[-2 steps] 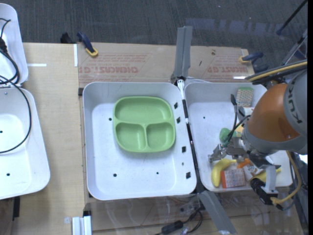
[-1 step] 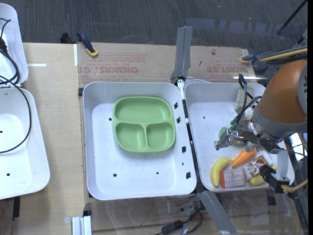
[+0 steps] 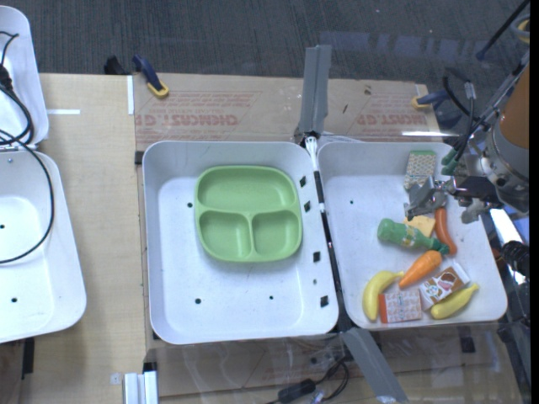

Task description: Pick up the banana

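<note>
Banana [image 3: 378, 294] lies at the front of my right bin [image 3: 354, 225], touching a small red carton [image 3: 401, 306]; my gripper [image 3: 428, 199] hovers further back, jaws slightly apart, holding nothing.

grey metal claw [image 3: 431, 199] on an orange-banded, black-cabled arm [image 3: 512, 133].

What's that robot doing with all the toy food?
A robot arm reaches into the right bin, where toy food lies piled. Its pincer hangs over the heap's top, near a green bottle. The banana it should grab lies untouched near the bin's front, beside a carrot. The left bin holds a green divided plate.
</note>
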You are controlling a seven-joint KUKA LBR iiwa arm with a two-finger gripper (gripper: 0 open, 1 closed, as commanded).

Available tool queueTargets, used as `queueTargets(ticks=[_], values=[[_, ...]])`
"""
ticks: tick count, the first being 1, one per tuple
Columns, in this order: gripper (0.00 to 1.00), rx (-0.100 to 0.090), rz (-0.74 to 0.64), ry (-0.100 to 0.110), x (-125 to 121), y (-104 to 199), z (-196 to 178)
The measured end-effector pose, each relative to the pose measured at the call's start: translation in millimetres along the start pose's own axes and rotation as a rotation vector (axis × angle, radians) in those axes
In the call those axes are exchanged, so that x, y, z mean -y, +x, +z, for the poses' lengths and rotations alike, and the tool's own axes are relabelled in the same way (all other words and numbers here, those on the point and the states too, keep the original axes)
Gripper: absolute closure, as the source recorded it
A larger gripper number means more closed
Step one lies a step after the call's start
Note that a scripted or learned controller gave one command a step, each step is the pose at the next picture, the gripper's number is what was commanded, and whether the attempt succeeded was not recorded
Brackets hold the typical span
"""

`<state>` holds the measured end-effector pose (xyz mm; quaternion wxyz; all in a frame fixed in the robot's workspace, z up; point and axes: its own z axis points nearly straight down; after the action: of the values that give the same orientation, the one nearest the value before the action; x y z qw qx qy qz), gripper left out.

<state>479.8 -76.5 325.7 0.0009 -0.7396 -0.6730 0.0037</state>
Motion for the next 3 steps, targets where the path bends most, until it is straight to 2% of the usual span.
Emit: queueTargets(ticks=[1, 2, 3], values=[[0.0, -0.003, -0.194, 0.002, -14.1, 13.4, 138.3], [1.0, -0.002, -0.193, 0.01, -14.6, 12.3, 133.7], [0.0, -0.002, -0.192, 0.01, -14.6, 12.2, 133.7]])
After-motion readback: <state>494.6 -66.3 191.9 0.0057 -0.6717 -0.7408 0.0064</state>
